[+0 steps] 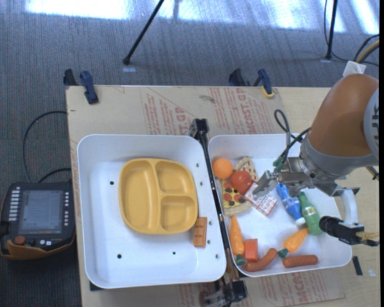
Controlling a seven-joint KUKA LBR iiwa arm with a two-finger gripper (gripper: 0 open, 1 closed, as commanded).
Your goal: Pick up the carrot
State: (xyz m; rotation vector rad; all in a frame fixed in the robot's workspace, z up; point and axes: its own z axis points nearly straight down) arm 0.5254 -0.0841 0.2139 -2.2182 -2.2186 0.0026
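Carrot (237,235) lay by right bin's (343,258) left wall; likely light, stiff, slick plastic, best pinched mid-body; gripper (266,183) state untellable.

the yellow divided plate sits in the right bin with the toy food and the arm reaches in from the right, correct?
Not quite: the camera view shows the yellow divided plate in the left bin, apart from the toy food. The toy food, including the carrot, lies in the right bin, and the arm does reach in from the right.

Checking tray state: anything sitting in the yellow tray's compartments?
No, the yellow tray shows bare compartments; the toy food lies in the right bin.
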